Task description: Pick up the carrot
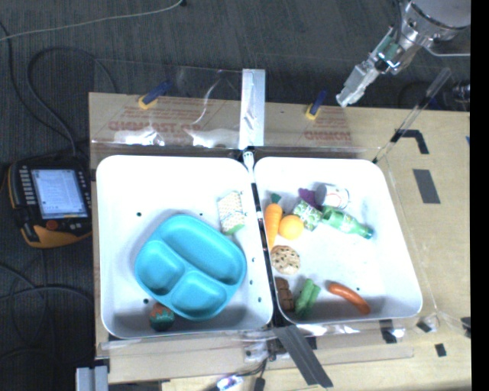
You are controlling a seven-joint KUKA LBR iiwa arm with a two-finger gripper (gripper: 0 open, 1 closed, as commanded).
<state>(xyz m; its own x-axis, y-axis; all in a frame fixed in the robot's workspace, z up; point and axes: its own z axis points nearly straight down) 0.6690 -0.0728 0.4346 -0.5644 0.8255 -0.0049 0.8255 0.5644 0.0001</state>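
The desk [435,229] carries two white bins side by side, so things can go from one bin to the other. The left bin [114,229] holds a blue tray [191,267], tilted against the floor of the bin, with a small dark toy [161,315] at its lower edge. The right bin [390,244] holds the food toys, crowded toward the middle wall. The arm [428,19] waits high at the upper right, above the far edge of the desk and well apart from the bins, probably so that the camera sees all things freely. The tool [354,90] points down-left; if it is spread or pressed together, I cannot tell. The carrot [273,221] lies along the middle wall of the right bin, touching a yellow ball [290,227], so a grasp there has little room.
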